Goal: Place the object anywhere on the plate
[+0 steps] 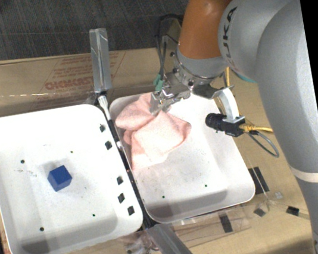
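Jaws [165, 97]: we find them at the far edge of the right bin, low over the upper part of a pink cloth. Whether they stand wide, narrow, or closed on the fabric we cannot tell; the metal tips blur into the folds beneath them.

Pink cloth [154, 131]: directly under the jaws and spreading from them toward the near side and the left. We note it is crumpled, with one bunched lobe left of the jaws and a flatter fold nearer the camera. It lies inside the right bin, against that bin's left wall.

Right bin [218, 189]: white, shallow, holding the cloth; its bare floor extends nearer the camera and right of the jaws.

Arm [252, 35]: grey, with an orange band just above the jaws, rising to their right.

Black fitting [223, 123]: just right of the jaws, with a yellow cable leading off further right.

Left bin [10, 178]: white, touching the right bin along a shared edge, well to the left of the jaws.

Blue cube [60, 177]: on the left bin's floor, well apart from the jaws and the cloth.

Bench [24, 79]: brown board under both bins.
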You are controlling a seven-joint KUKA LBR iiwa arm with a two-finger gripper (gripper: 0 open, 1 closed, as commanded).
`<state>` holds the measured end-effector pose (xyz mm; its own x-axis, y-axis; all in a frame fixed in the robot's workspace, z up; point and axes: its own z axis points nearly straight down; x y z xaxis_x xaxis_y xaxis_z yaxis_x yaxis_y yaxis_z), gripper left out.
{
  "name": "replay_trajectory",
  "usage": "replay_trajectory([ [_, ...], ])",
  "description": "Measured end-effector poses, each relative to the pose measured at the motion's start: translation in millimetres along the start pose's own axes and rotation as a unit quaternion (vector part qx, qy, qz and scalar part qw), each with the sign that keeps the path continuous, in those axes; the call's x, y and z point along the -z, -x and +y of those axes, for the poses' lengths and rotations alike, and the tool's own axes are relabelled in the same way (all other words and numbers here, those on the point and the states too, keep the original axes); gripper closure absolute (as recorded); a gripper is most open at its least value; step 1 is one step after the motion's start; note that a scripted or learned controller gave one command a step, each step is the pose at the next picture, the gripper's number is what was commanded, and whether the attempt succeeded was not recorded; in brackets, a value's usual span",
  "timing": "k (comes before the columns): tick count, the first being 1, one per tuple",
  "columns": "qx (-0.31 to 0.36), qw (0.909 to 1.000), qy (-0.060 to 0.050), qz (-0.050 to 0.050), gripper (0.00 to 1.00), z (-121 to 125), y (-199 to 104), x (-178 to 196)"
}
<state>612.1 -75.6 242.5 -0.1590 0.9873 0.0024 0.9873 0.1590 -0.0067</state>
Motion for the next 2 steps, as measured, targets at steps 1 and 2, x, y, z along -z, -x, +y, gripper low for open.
replay_trajectory([
  [1,0.004,1.0,0.001,0.0,1.0,0.7,-2.7,-11.2],
  [2,0.206,0.9786,0.001,-0.001,1.0,4.9,-52.9,-0.9],
])
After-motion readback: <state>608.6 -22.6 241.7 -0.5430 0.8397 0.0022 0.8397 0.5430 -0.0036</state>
